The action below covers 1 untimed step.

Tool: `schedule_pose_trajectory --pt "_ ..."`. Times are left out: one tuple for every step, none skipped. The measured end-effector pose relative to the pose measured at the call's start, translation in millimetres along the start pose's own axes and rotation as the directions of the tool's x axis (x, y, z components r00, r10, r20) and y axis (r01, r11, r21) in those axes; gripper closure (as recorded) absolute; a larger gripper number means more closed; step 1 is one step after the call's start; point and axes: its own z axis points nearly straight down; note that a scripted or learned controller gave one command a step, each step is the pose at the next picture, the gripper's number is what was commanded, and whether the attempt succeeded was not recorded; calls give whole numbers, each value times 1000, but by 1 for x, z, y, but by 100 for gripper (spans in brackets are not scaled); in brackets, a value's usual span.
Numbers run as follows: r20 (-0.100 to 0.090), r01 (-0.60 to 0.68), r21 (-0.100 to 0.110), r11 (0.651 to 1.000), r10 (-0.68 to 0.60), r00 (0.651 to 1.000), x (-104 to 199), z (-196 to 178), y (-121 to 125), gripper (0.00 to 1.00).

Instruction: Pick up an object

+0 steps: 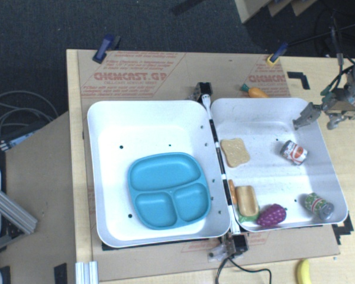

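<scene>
You're looking down on the bench from the fixed overhead camera, two white bins side by side on a cardboard-covered top. The left bin (106,176) carries a blue divided plate (168,189), three compartments, sitting a little toward the near side. The right bin (325,152) holds the pickable pieces. A slice of bread (235,151) lies near its left wall. Below that, a hot dog bun (246,199) rests close to the near-left corner, with a purple bunch of grapes (272,215) touching or just beside it on the right. A small red-and-white can (294,152) lies on its side toward the bin's right half, well apart from the bread. A green can (317,206) lies tipped in the near-right corner.

Now over to the right edge: your gripper (319,115) hangs at the bin's far-right corner, above the rim, one grey finger (302,118) pointing in over the bin floor. Nothing sits between its fingers, and they look spread apart. It's near the red-and-white can but clear of it.

Outside the bins, an orange carrot-like toy (255,92) lies on the cardboard behind the right bin, and a yellow banana (303,272) shows at the bench's near edge.
</scene>
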Motion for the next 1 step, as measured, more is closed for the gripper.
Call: schedule_pose_trajectory --pt "-1 -1 3 1000 1 1000 -8 61 3 0"
